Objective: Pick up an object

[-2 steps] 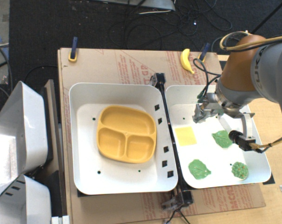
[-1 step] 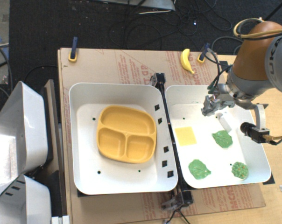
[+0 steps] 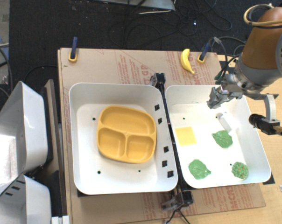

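Note:
My gripper [image 3: 217, 98] hangs over the far part of the right bin [image 3: 197, 93], above bare white floor. Its fingers point down and nothing shows between them. Lying in this bin are a yellow square piece [image 3: 185, 136], a green leafy piece [image 3: 222, 138], another green piece [image 3: 199, 169] and a speckled green piece [image 3: 240, 170]. A small white piece [image 3: 224, 123] rests just in front of the gripper. The nearest green piece lies apart from the gripper, toward the front.
The left bin [image 3: 80, 125] holds a yellow divided tray [image 3: 127, 134]. A yellow banana [image 3: 187, 61] lies on the cardboard bench behind the bins, beside a blue clamp [image 3: 204, 52]. The arm's orange band [image 3: 266, 38] rises at the right. White tubs [image 3: 17, 129] stand left.

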You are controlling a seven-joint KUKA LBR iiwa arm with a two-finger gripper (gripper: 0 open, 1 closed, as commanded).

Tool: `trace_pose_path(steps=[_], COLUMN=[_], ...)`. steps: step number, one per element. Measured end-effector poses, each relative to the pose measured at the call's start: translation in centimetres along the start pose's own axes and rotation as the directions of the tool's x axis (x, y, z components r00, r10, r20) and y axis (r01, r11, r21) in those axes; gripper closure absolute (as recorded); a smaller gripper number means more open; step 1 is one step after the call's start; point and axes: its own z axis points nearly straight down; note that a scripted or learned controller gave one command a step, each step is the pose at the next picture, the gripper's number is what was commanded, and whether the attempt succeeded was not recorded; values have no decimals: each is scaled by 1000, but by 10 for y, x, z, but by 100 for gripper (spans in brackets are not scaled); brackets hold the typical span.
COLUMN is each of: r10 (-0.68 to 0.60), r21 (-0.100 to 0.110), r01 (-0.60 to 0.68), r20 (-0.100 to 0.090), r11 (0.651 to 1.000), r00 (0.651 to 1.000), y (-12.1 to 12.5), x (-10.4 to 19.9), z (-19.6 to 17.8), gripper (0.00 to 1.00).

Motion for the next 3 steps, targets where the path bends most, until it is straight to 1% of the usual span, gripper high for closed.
trace_pose_path(steps=[1, 2, 3], r10=[-3, -4, -4], r21=[5, 4, 3], r01=[3, 4, 4], r20=[-1, -1, -2], r11=[1000, 1000, 1000], r00=[1000, 1000, 1000], y=[6, 18, 30], x=[45, 105, 164], z=[11, 19, 13], gripper=[100, 100, 100])
